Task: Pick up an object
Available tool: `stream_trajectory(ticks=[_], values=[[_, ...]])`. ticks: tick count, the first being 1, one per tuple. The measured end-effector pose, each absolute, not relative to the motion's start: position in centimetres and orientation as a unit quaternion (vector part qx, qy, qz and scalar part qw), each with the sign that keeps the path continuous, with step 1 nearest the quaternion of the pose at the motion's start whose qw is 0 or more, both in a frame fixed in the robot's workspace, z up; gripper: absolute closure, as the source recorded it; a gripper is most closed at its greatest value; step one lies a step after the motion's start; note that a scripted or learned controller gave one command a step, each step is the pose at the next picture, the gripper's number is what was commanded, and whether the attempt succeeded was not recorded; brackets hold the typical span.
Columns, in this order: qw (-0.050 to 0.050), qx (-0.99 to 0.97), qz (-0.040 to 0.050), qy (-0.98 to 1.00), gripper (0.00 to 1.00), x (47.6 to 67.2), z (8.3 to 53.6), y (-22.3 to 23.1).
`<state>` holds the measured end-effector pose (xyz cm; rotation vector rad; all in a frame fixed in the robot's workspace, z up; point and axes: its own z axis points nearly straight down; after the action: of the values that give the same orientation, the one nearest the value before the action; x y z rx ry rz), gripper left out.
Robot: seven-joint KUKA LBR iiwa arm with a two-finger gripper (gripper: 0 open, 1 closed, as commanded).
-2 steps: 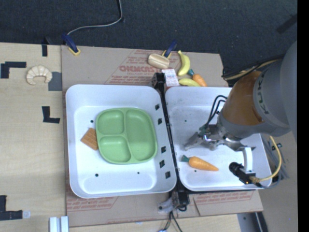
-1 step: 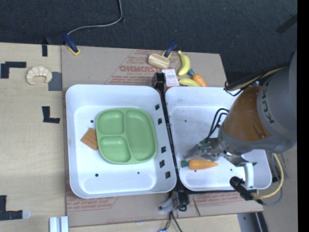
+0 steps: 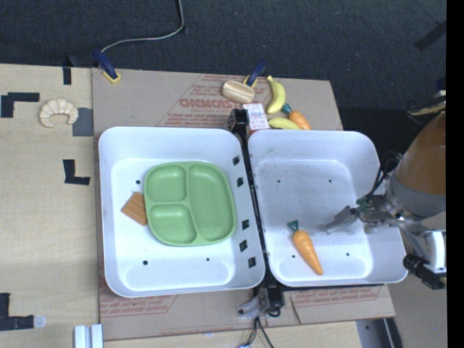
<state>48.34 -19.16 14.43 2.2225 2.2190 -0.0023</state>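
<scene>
An orange toy carrot with a green top lies in the right bin, near its front wall. My gripper reaches in over that bin's right side, a little above and to the right of the carrot, apart from it. In the left bin sits a green divided plate, with a small orange-brown wedge tucked against its left edge.
Behind the bins, on the cardboard, lie a bread roll, toy bananas, a small box and an orange piece. A croissant rests on the bench at far left. Black clips line the seam between the bins.
</scene>
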Motion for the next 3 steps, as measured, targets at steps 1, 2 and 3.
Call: stream_trajectory(ticks=[1,2,3], values=[[-0.001,0.706,-0.0003,0.708,0.0,48.3,12.9,-10.9],[0.0,0.707,-0.0002,0.707,0.0,48.4,8.6,-10.2],[0.002,0.708,0.0002,0.707,1.0,48.5,9.6,-10.3]])
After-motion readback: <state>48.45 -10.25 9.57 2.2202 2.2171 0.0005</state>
